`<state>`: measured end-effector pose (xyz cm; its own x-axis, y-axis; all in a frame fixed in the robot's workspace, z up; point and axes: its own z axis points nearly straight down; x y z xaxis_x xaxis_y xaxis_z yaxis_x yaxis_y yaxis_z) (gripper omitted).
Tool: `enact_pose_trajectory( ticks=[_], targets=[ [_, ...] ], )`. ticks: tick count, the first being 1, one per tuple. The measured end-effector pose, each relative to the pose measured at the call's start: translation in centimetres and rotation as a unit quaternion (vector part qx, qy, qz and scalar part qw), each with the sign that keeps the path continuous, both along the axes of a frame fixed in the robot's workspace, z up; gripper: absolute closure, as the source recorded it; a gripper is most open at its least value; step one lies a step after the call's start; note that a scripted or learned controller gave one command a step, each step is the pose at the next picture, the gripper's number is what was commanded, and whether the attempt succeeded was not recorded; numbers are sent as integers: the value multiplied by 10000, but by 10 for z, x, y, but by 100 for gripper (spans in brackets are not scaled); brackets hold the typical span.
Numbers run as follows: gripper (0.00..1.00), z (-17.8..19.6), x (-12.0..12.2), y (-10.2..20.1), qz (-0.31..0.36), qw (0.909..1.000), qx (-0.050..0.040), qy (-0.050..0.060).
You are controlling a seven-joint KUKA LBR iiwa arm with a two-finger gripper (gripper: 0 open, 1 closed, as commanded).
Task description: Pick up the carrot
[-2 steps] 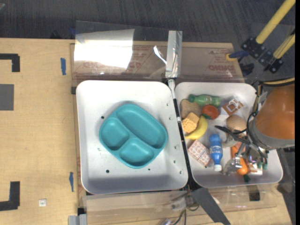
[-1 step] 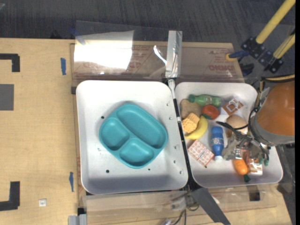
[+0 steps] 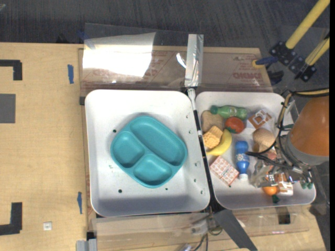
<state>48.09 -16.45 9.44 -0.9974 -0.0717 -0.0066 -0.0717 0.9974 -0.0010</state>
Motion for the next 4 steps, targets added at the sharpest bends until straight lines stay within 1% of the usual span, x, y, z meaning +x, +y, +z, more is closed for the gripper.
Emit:
enact_pose_trajectory(
  ticks=[1, 2, 3, 4],
  targets=[
    [100, 45, 13, -45, 1181, 9930, -14, -11],
    [100, 150, 23, -60, 1066, 9943, -30, -36],
    [100, 136, 112, 2, 479, 9989, 12, -9],
    [0, 137, 112, -2, 452, 9990, 1, -13]
  ],
)
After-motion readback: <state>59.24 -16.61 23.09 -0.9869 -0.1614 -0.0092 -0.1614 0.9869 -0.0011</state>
